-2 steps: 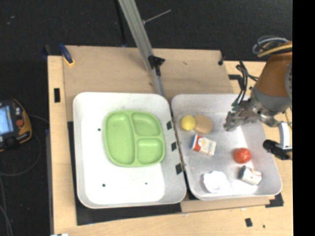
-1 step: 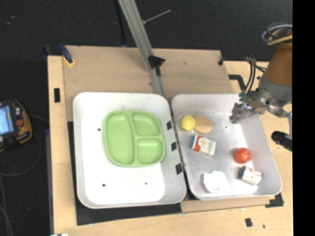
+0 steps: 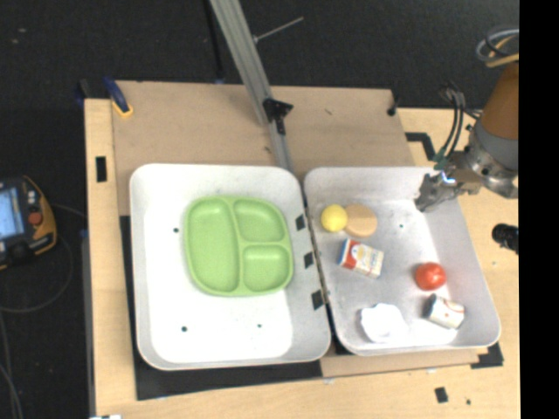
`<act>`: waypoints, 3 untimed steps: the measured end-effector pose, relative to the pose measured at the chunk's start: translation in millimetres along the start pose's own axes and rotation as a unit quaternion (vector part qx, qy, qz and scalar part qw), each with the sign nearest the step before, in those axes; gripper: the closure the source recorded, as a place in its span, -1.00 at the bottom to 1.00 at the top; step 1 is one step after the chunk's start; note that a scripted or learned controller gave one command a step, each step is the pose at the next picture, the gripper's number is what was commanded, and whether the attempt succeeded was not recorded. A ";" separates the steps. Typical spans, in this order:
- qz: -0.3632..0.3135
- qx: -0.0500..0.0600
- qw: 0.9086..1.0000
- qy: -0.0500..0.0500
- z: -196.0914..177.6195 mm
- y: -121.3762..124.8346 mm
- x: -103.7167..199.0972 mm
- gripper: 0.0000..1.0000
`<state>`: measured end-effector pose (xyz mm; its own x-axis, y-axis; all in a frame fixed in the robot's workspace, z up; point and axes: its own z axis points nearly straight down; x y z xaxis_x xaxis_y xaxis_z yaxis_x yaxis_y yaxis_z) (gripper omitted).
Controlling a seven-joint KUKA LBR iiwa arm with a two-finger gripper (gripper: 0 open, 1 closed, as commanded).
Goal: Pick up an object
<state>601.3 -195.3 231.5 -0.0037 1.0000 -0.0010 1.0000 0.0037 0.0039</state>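
- Overhead, a wooden bench (image 3: pixel 210 125) carries two shallow white bins side by side.
- The left bin (image 3: pixel 157 321) holds a green divided plate (image 3: pixel 238 245), lying flat near its middle.
- The right bin (image 3: pixel 389 186) holds the loose objects: a yellow ball (image 3: pixel 333 218) touching a tan disc (image 3: pixel 361 222), a small printed carton (image 3: pixel 362 258) just below them, a white crumpled item (image 3: pixel 383 323) near the front wall, a red ball (image 3: pixel 429 276), and a small box (image 3: pixel 445 312) beside it.
- The gripper (image 3: pixel 430 192) sits at the right bin's upper right corner, apart from every object; whether it is open or closed cannot be told, and nothing is seen in it.
- Risk, as a judgement: the round balls may roll away under contact, and closely packed pieces could spoil a clean grasp.
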 end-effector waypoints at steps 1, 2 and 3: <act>-0.002 0.001 1.000 0.001 -4.9 -7.7 62.0 1.00; -0.002 0.001 1.000 0.001 -9.9 -15.1 104.9 1.00; -0.001 0.002 1.000 0.001 -3.4 -22.7 149.7 1.00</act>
<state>578.0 -45.7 234.6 -0.0063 1.0000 0.0003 1.0000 0.0063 0.0004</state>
